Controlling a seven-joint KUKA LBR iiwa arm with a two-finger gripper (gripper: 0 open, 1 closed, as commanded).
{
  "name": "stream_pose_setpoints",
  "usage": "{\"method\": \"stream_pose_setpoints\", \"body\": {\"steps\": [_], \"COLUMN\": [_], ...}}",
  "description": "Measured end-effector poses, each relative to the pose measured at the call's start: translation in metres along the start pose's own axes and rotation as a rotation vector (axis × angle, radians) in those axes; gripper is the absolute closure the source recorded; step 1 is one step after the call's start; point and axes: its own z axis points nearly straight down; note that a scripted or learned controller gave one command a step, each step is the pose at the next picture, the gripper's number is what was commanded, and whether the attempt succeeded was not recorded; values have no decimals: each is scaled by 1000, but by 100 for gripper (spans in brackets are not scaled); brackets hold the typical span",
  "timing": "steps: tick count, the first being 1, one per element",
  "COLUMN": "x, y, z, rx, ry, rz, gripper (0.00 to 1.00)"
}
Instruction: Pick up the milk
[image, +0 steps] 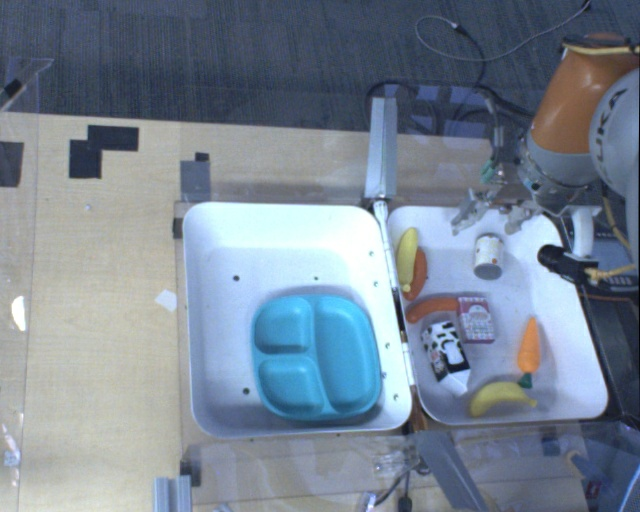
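The milk (446, 352) is a small carton with black and white cow patches, lying on its side in the right bin (575, 300), near the bin's middle front. My gripper (490, 218) hangs over the far part of that bin, well behind the milk. Its two fingers are spread open and nothing is between them. A white cylindrical can (487, 256) stands just in front of the fingertips.
A pink-red carton (476, 320) lies against the milk's far right side, and a sausage (432, 307) lies behind it. A banana (407, 256), a second banana (500, 397) and a carrot (529, 346) share that bin. The left bin (220, 250) holds a blue divided tray (316, 356).
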Motion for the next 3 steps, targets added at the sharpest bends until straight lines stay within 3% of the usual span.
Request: {"method": "stream_pose_setpoints", "body": {"steps": [1, 2, 3], "x": [11, 20, 26], "y": [-48, -88, -135], "z": [99, 88, 102], "rx": [-2, 0, -21], "ry": [0, 1, -2], "rz": [-49, -135, 39], "gripper": [0, 0, 0]}}
